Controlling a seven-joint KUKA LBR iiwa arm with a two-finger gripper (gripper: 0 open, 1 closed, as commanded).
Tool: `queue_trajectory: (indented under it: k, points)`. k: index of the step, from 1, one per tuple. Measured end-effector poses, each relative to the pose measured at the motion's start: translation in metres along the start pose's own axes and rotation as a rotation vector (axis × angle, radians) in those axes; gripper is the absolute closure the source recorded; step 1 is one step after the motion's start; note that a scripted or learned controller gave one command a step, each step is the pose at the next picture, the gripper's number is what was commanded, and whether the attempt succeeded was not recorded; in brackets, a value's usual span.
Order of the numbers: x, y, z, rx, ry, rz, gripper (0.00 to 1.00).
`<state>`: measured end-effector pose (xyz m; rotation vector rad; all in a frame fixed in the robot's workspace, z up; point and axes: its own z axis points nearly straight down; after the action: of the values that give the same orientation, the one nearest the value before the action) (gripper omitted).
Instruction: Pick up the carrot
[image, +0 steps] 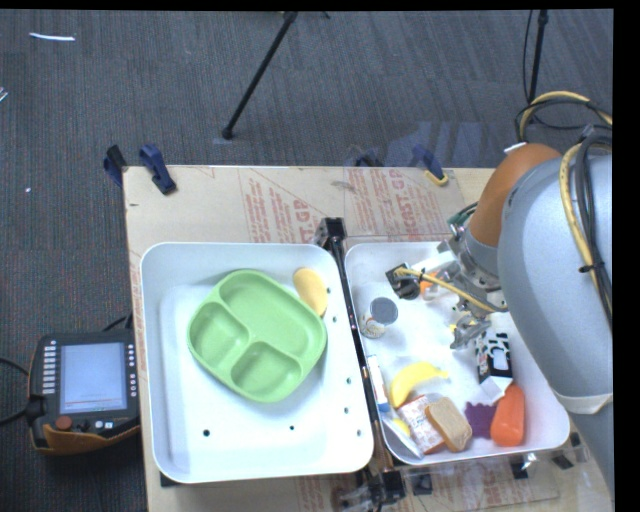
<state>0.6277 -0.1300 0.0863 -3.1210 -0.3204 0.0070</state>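
The arm (560, 290) covers the far right corner of the right bin (430, 335). A black-and-white packet (495, 355) lies half under the arm, its print too small to read. Just below the arm, a purple thing (481, 418) is mostly covered by the carrot (508, 415).

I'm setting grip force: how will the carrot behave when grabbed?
The carrot looks smooth and moulded, so probably stiff, light, somewhat slippery. Its rounded, tapering shape may roll or slip from a pinch. Lying near the bin wall, it has little room to roll.
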Motion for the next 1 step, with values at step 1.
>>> queue_trajectory:
  k: [1]
  points:
    - [-0.0347,-0.0109,0.0006,0.001,-0.002,-0.049,0.00]
